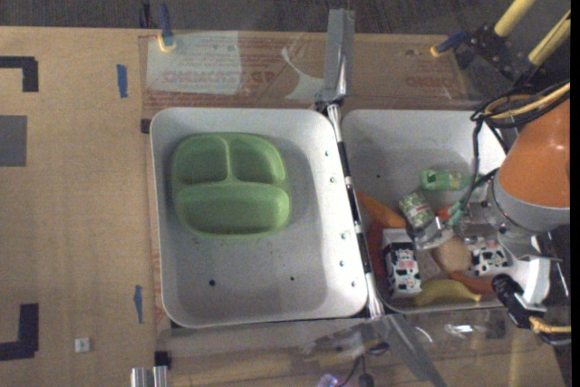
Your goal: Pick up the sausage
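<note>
Camera view: sausage (450,256) in right bin (390,140), among clutter near banana (446,292). Tool (433,234) just above-left; cannot tell grip state. Likely light, smooth, rolls; grab mid-length.

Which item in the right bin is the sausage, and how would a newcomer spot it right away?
Start at the right bin, the one without the green tray. In the pile along its near wall, just right of the pincer, lies the sausage, a stubby tan-brown lump. It sits directly above the yellow banana, between two black-and-white cartons.
</note>
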`<action>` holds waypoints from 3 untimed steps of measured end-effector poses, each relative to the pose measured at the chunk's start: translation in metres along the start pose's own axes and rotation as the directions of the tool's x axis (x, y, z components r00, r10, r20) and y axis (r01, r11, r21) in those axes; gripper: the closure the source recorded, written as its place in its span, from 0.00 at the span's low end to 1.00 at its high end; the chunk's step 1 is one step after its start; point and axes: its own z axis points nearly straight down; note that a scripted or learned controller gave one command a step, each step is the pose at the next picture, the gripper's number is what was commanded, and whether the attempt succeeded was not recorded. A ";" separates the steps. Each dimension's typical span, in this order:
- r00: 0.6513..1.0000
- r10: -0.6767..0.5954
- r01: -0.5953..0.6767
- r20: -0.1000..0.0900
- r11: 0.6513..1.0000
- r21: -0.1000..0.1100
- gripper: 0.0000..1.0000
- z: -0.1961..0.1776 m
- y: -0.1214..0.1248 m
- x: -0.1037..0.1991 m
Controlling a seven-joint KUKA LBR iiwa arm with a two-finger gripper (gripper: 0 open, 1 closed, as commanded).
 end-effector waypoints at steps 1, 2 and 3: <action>1.000 0.000 0.000 0.001 1.000 -0.013 0.00 0.020 0.037 -0.017; 0.997 0.079 -0.080 -0.018 0.996 -0.041 0.00 0.022 0.030 -0.041; 0.996 0.083 -0.083 -0.036 0.997 -0.003 0.00 0.037 0.092 -0.050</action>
